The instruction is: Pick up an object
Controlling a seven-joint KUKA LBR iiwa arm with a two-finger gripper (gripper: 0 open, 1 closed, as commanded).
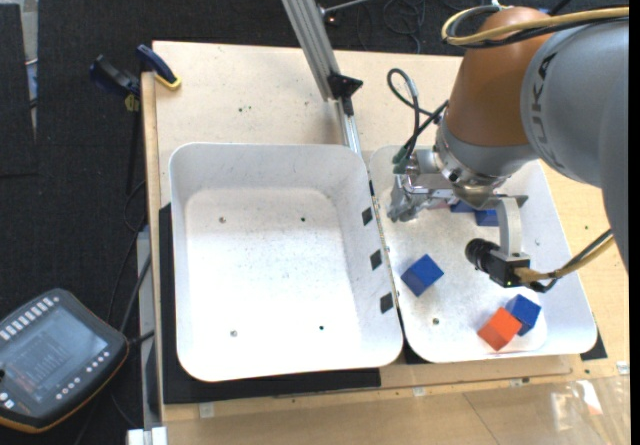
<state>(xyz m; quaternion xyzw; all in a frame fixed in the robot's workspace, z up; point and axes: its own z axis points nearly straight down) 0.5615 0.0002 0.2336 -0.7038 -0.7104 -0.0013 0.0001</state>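
Camera view: left bin (200,233) lies bare; right bin (570,328) holds the arm's gripper (408,201) near its 10 o'clock edge, jaw state unclear, perhaps nothing held. Blue cube (422,273) sits centre, orange cube (499,329) touching another blue cube (523,312) at 5 o'clock.

Even, bright overhead light, left bin (270,253) near blown-out white with faint shadow along its rim, soft shadow under the arm (540,83) on the right bin (560,233), dark floor underexposed, focus slightly soft throughout.
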